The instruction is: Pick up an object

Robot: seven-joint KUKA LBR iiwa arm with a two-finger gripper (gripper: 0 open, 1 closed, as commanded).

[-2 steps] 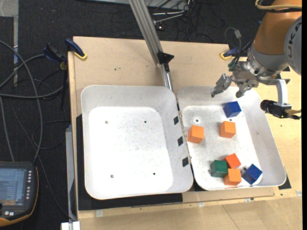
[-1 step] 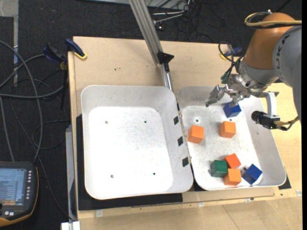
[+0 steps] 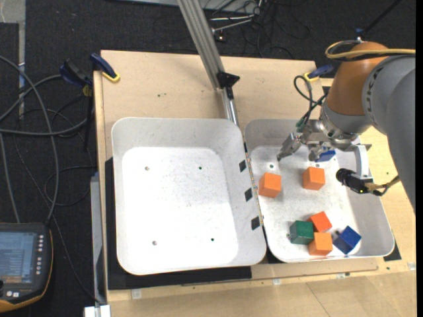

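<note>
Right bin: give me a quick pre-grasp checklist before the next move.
1. Targets present in right bin: ok, six blocks.
2. Gripper above the bin's far end: ok.
3. Nothing between its fingers: ok.
4. Fingers spread for a grasp: ok.
5. Nearest orange block stands apart from the others: ok.
6. Near-corner cluster of green block, blue block and two orange ones is crowded: not ok for a clean grasp.
</note>
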